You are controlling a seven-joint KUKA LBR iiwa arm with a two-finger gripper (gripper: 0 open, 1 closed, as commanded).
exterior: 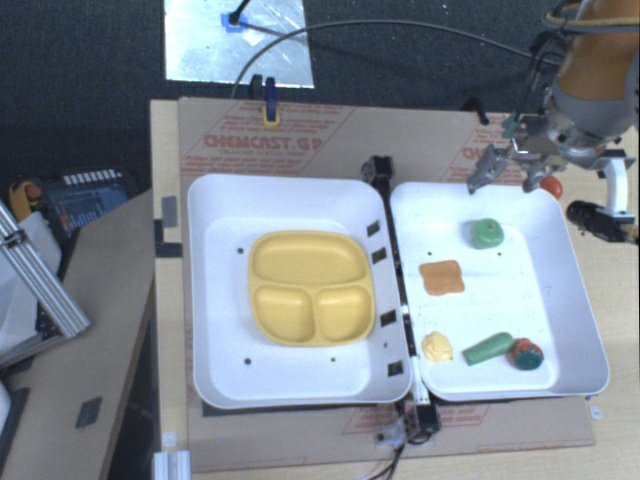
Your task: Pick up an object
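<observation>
The tool (pixel 497 173) hangs over the far edge of the right bin (pixel 570 258), and its dark fingers look spread with nothing between them, though from this slant that reading is only probable. A small orange-red piece (pixel 551 182) sits just beside it at the bin's far right corner; I cannot tell whether it is a loose object or part of the arm.

The candidates all lie in the right bin: a green round piece (pixel 487 233) near the far edge, an orange flat square (pixel 441 276) toward the middle, and along the near edge a pale yellow lump (pixel 436 346), a green cylinder (pixel 487 348) and a red-and-teal ball (pixel 527 354) touching its end. The left bin (pixel 215 268) carries a yellow divided tray (pixel 310 286).

The green round piece is nearest and stands apart from its neighbours, so it seems the best choice. A good pick would centre the tool above it, descend straight and close across its width. The flat square offers little to grip, and the cylinder and ball crowd each other.
</observation>
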